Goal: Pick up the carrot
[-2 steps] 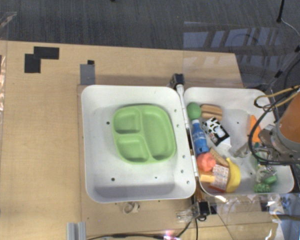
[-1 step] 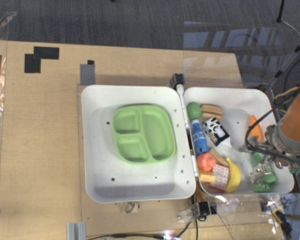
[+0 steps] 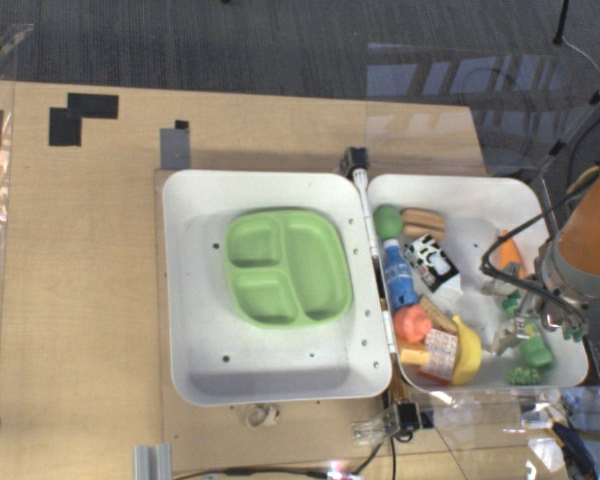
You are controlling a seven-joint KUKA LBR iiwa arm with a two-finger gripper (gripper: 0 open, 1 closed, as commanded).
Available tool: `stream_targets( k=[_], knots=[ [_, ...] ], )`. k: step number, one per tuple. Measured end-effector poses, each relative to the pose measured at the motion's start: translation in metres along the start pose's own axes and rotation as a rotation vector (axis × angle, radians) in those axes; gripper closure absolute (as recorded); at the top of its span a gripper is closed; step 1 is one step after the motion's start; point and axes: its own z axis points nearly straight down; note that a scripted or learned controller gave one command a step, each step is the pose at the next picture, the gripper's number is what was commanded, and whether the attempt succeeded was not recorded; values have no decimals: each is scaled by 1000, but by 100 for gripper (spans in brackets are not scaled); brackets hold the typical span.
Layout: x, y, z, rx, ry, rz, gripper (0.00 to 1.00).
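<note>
The arm (image 3: 592, 230) comes in from the right edge of the camera view, its grey body wearing a broad orange band just above the wrist. Seen from above, the wrist points downward, with black cables looping off its left side. Below it the gripper (image 3: 525, 320) hangs low on the near-right side, a cluster of metal parts and brackets pointing down. From this slant its jaws are too cluttered and small to read, so whether they stand apart or together cannot be told.
</note>
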Motion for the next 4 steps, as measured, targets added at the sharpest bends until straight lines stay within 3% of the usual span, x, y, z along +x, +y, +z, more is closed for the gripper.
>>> stream_targets(
  k=[1, 2, 3, 4],
  knots=[
    [-60, 9, -84, -1, -4, 115, 0],
    [-88, 13, 2, -2, 0, -203, 0],
    [-133, 18, 2, -1, -1, -400, 0],
    [-97, 12, 2, -1, 0, -724, 0]
  ],
)
